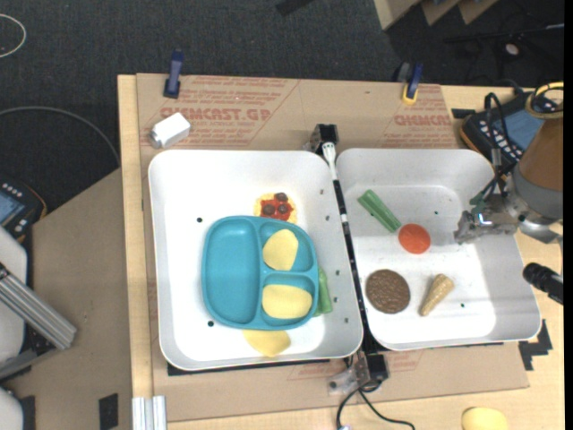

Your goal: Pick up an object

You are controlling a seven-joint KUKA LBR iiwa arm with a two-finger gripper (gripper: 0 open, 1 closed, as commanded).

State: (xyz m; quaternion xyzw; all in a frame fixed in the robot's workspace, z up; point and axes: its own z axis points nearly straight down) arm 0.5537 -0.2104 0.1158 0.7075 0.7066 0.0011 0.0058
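- Orange-red and round, the disc (414,238) is lying on the floor of the right bin (448,173), close to the bin's middle.
- The gripper (472,223) is hanging at the bin's 3 o'clock side, on the arm reaching in from that edge; the disc is sitting near it at about its 8 o'clock, nothing lying between them.
- Whether the jaws are spread or closed I cannot tell; nothing is showing between them.
- Being round, the disc is offering no long axis, so any wrist angle should be serving.
- The green stick (379,211) is lying at the disc's 10 o'clock, running from 10 to 4 o'clock, its lower end just beside the disc.
- The brown round (388,290) and the tan cone (436,294) are resting farther off, toward 6 o'clock.
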